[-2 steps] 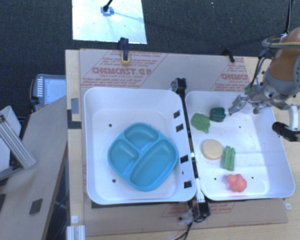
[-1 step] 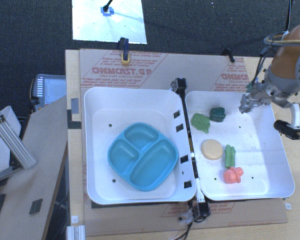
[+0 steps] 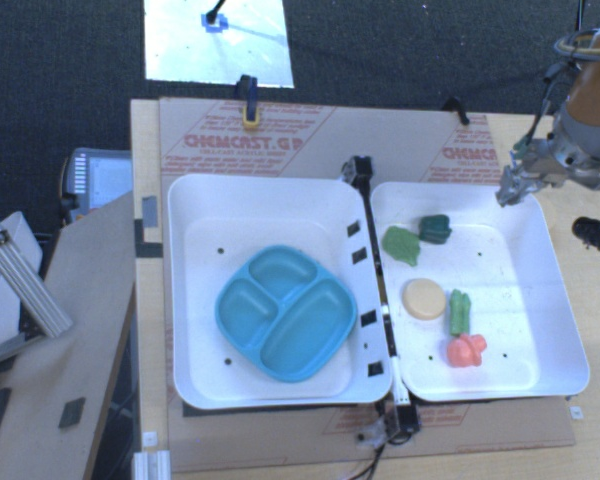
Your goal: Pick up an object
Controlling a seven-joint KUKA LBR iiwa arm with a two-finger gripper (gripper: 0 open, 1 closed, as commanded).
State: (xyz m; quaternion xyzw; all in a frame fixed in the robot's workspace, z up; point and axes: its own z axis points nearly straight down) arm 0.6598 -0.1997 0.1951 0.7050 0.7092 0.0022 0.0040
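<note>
arm point(image 3: 585, 108) enters at upper right, orange band above the wrist; gripper point(image 3: 512, 190) points down-left, nothing seen held in it.

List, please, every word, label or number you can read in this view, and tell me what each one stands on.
"CHEMCAST GP": red print on the brown protective sheet under the bins, behind the left bin.
Same red print, partly cut off, on that sheet behind the right bin: only "CHEMCAST" is legible.
Fainter red print at the sheet's front edge: too blurred to read.

Dark carpet floor point(image 3: 60, 48), wood bench point(image 3: 145, 368)
</note>
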